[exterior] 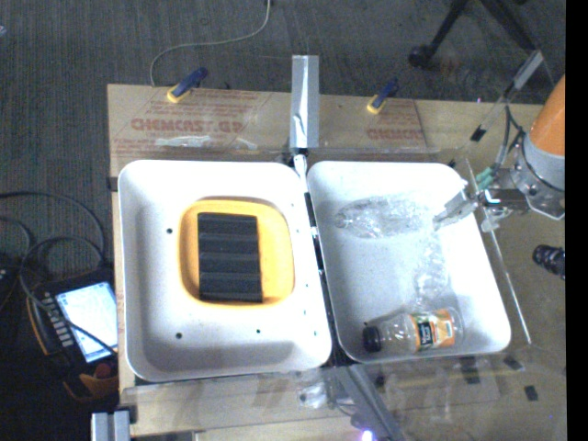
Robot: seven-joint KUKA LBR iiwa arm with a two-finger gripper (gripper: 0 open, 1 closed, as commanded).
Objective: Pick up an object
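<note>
In the left bin [147,246] lies a yellow pad with a black ridged top [236,252], flat at the middle. The right bin [478,274] holds a small plastic bottle [413,331] with a dark cap and an orange label, lying on its side at the front. A crumpled clear plastic piece [381,217] rests near the bin's back, and another clear scrap [432,278] sits between it and the bottle. My gripper [469,203] hangs over the right bin's back right corner, just right of the clear plastic, with nothing visibly in it.
A metal post [304,104] stands behind the gap between the bins. Two yellow-and-blue clamps [186,84] [382,96] sit on the cardboard-covered bench behind. Cables and a device with a lit screen [83,315] lie on the floor at the left.
</note>
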